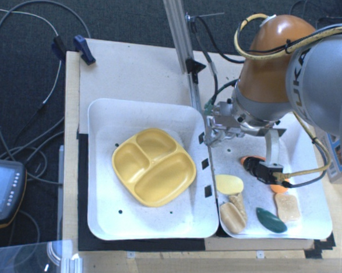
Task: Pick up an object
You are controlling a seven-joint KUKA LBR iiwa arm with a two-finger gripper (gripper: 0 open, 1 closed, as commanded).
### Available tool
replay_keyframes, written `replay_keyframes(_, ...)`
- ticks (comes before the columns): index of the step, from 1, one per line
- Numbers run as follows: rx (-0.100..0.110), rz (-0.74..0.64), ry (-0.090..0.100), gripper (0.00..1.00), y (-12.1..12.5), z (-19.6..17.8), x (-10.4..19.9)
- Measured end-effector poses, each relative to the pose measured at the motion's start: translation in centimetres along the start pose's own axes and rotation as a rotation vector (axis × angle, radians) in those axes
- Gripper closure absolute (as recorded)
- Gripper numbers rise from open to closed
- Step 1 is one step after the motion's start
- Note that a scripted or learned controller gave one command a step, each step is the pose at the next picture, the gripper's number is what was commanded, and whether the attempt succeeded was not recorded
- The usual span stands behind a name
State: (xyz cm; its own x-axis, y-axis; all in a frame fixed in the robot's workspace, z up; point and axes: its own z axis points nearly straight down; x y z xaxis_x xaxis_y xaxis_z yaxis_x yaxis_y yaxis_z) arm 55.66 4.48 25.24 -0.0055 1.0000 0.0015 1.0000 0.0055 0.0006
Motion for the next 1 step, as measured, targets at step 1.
replay_keyframes(1,0.0,-0.001,0.001,1.0,0.39,0.32,4.84)
